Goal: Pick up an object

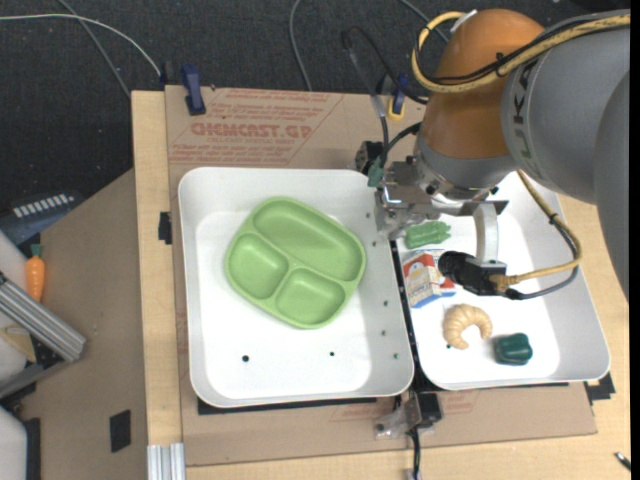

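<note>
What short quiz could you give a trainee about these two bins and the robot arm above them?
1. True or false: the green divided plate lies in the left bin.
2. Which lies nearest the right bin's front edge? A croissant B dark green block C light green piece
3. Fill in: the plate has ___ compartments.

Key: 1 true. 2 B. 3 three.
</note>
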`<act>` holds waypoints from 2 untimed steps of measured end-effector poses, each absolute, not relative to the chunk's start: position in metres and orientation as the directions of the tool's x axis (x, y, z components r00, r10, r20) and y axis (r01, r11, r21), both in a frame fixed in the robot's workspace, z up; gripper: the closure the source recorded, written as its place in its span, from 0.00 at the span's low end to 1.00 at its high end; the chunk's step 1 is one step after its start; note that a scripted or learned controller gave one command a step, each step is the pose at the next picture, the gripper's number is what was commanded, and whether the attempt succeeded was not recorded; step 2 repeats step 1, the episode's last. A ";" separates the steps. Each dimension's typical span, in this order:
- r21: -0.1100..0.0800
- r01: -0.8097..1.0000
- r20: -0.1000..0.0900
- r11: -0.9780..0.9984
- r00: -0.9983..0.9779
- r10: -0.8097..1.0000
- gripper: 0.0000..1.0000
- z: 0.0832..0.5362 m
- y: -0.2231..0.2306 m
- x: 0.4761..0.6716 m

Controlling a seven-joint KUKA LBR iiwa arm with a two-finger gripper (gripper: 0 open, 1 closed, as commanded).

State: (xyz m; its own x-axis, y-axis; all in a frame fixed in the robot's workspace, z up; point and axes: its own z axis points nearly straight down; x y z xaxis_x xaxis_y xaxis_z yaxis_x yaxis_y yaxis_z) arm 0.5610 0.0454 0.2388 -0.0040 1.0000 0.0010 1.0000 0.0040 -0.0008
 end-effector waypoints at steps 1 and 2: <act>0.000 1.000 0.001 0.004 -0.004 1.000 1.00 0.244 0.090 0.579; 0.000 1.000 0.001 0.004 -0.004 1.000 1.00 0.244 0.090 0.579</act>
